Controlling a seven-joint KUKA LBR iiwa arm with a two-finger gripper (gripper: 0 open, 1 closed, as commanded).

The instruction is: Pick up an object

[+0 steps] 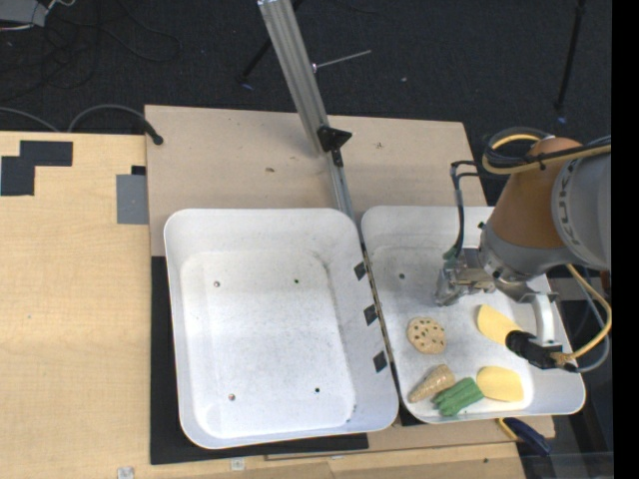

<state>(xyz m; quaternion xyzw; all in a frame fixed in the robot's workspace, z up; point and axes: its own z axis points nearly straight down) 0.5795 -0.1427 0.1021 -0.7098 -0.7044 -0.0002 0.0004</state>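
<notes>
In the right bin [404, 233] lie a round tan cookie with dark chips [426, 335], a tan cone-shaped piece [430, 383], a green ridged item [458, 397], a yellow lump [500, 384] and a yellow banana-like piece with a dark tip [502, 328]. My gripper [451, 287] hangs low over the bin's middle, above and to the right of the cookie and left of the banana-like piece. Nothing shows between its fingers. The arm's orange band and grey body hide the bin's far right part.
The left bin [200, 238] sits beside the right one, separated by a rim with black clips [370, 313]. A slanted metal rail [300, 78] rises behind the bins. Cables [589, 332] loop at the arm's right side.
</notes>
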